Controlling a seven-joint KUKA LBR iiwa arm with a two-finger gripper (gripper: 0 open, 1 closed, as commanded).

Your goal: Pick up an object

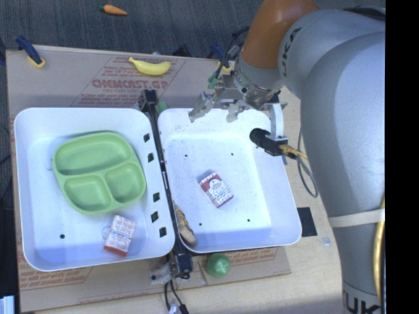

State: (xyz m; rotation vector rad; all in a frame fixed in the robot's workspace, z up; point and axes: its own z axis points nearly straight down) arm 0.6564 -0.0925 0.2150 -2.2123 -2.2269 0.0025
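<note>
Small red-and-white carton (216,189) lies flat near the middle of the right white bin (278,205), tilted a little, with bare bin floor all around it. I've got my pincer (217,110) up at the far rim of that same bin, well apart from the carton; its two metal fingers (198,110) are spread apart and I see nothing between them. The grey arm with its orange band (278,28) comes in from the right above it. A brownish object (184,229) sits against the near-left wall of the right bin; I can't make out what it is. Over in the left white bin (26,175) I see a green three-compartment plastic tray (98,171) and, nearer to me, a small orange-and-white packet (120,234). On the table beyond the bins lies a yellow toy banana (150,65), and a green ball (218,265) rests just in front of the right bin.
</note>
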